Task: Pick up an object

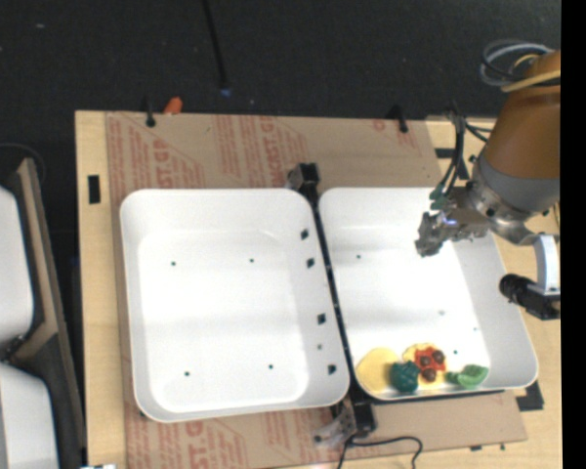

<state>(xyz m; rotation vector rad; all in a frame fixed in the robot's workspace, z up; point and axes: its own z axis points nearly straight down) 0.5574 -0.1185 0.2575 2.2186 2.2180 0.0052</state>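
Seen from above at a slant, a wooden bench [225, 145] covered with printed brown cardboard carries two shallow white plastic bins side by side. The left white bin [225, 301] has a bare floor. In the right white bin [410, 291], four small things cluster against the near wall: a flat pale yellow disc [375, 367], a knobbly dark teal lump [403, 378], a small red toy with dark spots [429, 360] and a little bright green piece [470, 374]. The teal lump and red toy lie touching the disc; the green piece sits just beside them (towards the right corner). The grey arm's dark pincer [430, 237] hangs over the far part of the right bin, well apart from the cluster; whether it is spread or pressed together cannot be told.
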